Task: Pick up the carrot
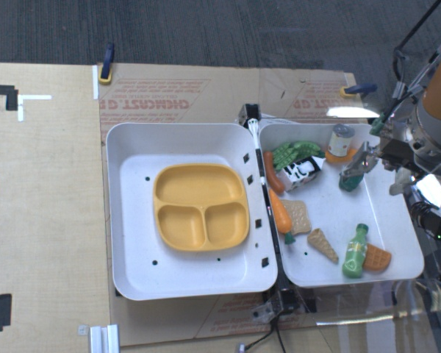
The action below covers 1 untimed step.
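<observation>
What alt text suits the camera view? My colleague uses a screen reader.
A carrot lies along the right bin's left wall among toy foods, the gripper hovering near the bin's far side. The left bin holds a yellow divided plate.

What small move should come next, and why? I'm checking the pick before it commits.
Probably shift the gripper toward the left wall of the right bin. It sits near that bin's upper right, well apart from the carrot, which lies along the left wall beside the cracker.
</observation>
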Motion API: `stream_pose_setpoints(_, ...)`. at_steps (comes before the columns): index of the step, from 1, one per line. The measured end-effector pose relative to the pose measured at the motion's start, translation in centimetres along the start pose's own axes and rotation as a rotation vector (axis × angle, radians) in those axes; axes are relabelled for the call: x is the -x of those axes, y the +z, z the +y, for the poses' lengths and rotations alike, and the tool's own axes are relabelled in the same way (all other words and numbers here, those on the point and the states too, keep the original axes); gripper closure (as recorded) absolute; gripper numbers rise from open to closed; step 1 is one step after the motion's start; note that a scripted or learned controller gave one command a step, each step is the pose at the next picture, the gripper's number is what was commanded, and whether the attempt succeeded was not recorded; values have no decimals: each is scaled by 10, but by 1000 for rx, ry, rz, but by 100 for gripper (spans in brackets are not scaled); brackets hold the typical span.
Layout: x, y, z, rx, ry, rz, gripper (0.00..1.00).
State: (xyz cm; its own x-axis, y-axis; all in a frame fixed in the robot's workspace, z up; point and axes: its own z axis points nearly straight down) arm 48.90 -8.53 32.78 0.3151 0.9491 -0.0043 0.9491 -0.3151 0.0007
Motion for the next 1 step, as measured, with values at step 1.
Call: stream_pose_setpoints(1, 73, 39, 58, -2, 152, -1, 0)
